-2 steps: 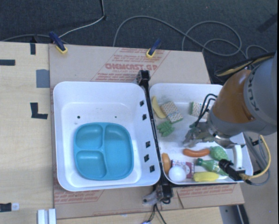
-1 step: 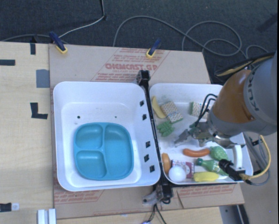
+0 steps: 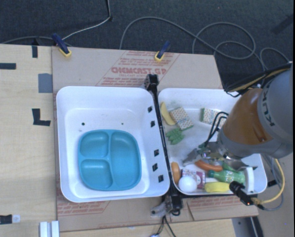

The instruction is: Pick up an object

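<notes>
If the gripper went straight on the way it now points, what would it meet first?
Probably the orange carrot-shaped toy just below the gripper, which points down-left into the right white bin. Depth is hard to judge; it might reach bare bin floor beside it.

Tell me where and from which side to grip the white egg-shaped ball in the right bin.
Grip the white egg-shaped ball across its rounded middle, coming straight down from above. It lies near the near-left corner of the right bin, with an orange sausage-shaped piece just beyond it, so side approaches look crowded.
</notes>
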Available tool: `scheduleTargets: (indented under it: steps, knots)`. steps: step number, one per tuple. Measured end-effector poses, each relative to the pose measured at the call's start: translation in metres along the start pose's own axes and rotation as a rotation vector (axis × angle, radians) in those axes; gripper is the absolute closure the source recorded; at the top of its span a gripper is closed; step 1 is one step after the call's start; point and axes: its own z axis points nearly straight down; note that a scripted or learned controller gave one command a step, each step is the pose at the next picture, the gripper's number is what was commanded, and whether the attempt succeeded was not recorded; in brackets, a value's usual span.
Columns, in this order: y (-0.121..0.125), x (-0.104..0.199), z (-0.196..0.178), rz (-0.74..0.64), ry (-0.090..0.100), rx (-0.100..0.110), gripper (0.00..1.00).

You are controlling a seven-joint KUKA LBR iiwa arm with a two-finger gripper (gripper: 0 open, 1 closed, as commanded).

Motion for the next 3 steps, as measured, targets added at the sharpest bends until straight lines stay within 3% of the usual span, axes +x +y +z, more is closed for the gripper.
scheduleTargets:
  steps: [1,2,3]
  knots:
    - [0.001,-0.001,-0.010,0.001,-0.002,-0.001,1.00]
    - [0.005,0.084,-0.098,-0.001,0.003,0.008,1.00]
    - [0.061,0.108,-0.148,0.000,0.001,0.007,1.00]
